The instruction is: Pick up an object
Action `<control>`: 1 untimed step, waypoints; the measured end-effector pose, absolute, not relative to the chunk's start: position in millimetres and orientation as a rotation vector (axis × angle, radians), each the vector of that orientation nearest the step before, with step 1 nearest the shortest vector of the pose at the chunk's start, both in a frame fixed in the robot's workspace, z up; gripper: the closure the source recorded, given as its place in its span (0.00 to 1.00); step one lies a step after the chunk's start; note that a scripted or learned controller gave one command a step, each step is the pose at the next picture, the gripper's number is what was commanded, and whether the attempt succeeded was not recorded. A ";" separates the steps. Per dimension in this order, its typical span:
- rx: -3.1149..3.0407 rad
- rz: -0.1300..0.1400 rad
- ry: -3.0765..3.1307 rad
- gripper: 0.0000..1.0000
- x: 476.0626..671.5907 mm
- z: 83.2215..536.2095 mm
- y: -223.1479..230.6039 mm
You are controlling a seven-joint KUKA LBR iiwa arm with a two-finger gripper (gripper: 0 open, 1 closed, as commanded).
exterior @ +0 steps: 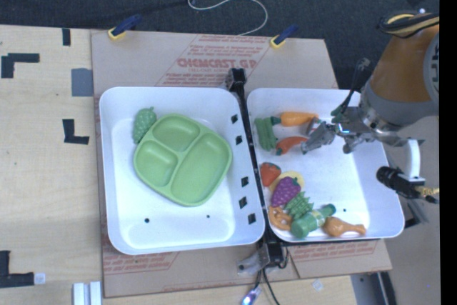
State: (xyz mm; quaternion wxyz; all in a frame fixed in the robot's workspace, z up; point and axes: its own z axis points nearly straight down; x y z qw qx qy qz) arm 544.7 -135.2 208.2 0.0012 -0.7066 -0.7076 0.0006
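Toys fill the left half of the right bin (pixel 371 175): a carrot (pixel 296 118) at the top, a green pod (pixel 265 132) beside it, an orange pepper (pixel 288 145) below, then a red piece (pixel 269 173), purple grapes (pixel 284 191), and a green cluster (pixel 303 214) with an orange gourd (pixel 343 228) near the front wall. The gripper (pixel 318 137) hangs low over this bin, just right of the carrot and pepper; whether its claw is apart or together I cannot tell, and nothing is seen held in it. The left bin (pixel 121 211) carries a green divided plate (pixel 183 159) with a small green toy (pixel 143 123) at its upper left edge.
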 end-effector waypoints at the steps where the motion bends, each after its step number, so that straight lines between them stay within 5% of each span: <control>1: -2.216 0.002 -2.223 1.00 545.0 218.0 -134.4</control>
